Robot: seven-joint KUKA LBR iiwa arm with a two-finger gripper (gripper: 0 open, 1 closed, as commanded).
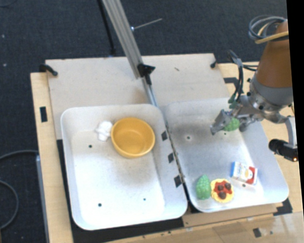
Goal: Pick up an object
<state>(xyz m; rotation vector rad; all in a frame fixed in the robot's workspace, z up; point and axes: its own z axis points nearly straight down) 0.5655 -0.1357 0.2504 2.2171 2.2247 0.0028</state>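
Here the pincer [228, 122] hangs over the right bin [206, 140], closed on what appears to be a small green object [232, 123]. Near the bin's front edge lie a green lump [202, 186], a round yellow piece [222, 190] and a small carton [244, 173].

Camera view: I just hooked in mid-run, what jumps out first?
The yellow bowl at the top of the left bin, with a small white lump touching its left side. In the right bin, the gripper hangs over the upper part with something green at its tip; a green toy, a small yellow dish and a little carton sit along the bottom edge.
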